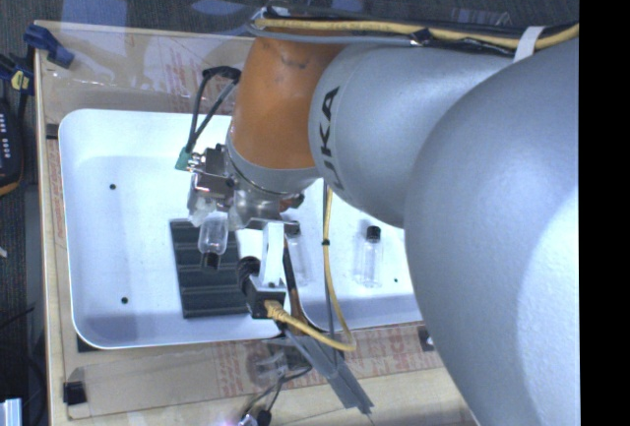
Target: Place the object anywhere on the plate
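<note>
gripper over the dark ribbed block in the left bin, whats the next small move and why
Probably a short lift straight up to check the grasp. The gripper sits low over the dark ribbed rectangular block in the left shallow white bin, and the view cannot confirm the block is held.

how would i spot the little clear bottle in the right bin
Find the right white bin, mostly covered by the big grey arm. On the strip of floor showing beside the arm lies a small clear bottle with a dark cap. Unlike the dark ridged block in the left bin, it is see-through.
</note>
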### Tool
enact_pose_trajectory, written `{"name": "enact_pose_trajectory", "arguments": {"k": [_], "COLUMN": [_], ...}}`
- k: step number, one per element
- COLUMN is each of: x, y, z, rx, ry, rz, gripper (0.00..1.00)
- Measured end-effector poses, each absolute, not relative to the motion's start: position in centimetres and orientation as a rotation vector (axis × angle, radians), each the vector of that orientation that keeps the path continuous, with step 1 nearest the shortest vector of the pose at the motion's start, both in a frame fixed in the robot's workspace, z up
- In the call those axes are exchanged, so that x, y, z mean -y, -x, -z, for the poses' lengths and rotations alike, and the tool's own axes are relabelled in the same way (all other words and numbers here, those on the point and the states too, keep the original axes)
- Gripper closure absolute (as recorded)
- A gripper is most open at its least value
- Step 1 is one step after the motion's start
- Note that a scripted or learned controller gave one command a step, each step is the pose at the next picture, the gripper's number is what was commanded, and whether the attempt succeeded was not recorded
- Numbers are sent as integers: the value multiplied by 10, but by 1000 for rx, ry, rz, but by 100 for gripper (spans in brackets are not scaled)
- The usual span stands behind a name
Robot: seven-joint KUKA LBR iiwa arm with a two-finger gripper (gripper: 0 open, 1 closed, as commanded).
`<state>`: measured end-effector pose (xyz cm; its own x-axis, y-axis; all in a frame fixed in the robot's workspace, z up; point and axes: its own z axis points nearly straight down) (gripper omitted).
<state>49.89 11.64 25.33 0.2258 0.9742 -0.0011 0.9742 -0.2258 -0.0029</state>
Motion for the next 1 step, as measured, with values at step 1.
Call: {"name": "enact_pose_trajectory", "arguments": {"k": [1], "x": [-188], "y": [-523], "z": [-104], "rx": [1483], "ry": [2767], "rz": [-16], "gripper": [100]}}
